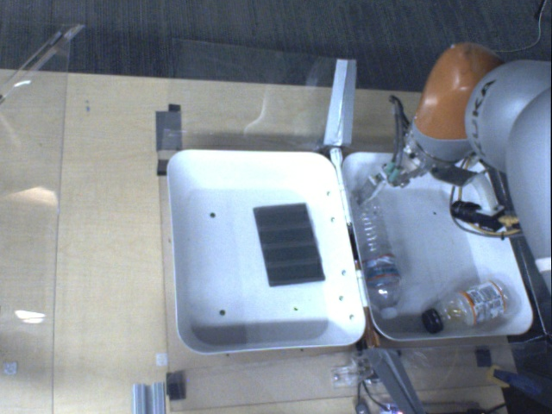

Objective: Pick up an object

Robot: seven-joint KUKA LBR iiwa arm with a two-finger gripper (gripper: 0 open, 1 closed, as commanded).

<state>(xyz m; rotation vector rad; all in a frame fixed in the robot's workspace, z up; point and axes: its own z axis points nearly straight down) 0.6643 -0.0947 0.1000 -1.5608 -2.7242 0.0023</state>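
Although both bottles look empty and light, their smooth clear plastic is likely to slip or dent under a squeeze. One clear bottle (377, 253) lies along the left wall of the right bin (431, 210), its neck pointing up toward the hand (395, 172); a second, labelled bottle (466, 306) with a dark cap lies near the front wall. Whether the hand is released or clenched I cannot tell. Across the ribbed mid-body seems the surest hold. The left bin (198, 231) holds a flat dark pad (288, 244).

arm (509, 119): cut off at right edge | pincer (395, 172): small, blurred, finger state unreadable
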